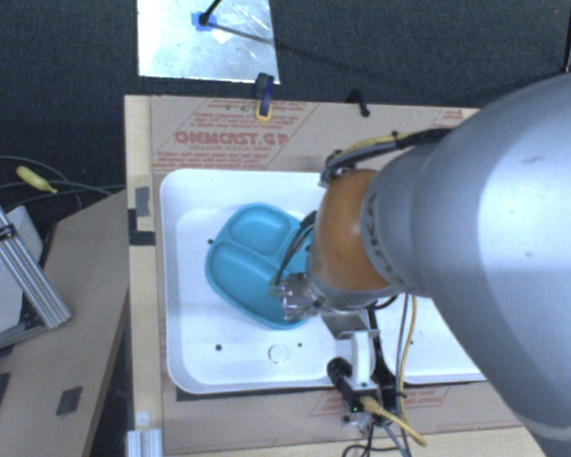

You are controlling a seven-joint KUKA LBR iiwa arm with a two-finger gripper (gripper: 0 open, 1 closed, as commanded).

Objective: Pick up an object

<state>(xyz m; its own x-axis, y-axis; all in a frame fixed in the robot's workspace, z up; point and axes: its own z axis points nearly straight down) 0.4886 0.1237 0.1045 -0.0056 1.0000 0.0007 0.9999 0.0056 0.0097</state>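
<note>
A blue divided dish (252, 260) is seen lying in the left white bin (186, 284), near its middle. The gripper (293, 303) is lowered at the dish's right edge. Whether the jaws are spread or closed cannot be told, as the arm (476, 246) covers them.

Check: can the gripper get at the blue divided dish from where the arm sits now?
Probably yes. The gripper is already at the near edge of the blue dish in the white bin, with nothing else between them.
</note>
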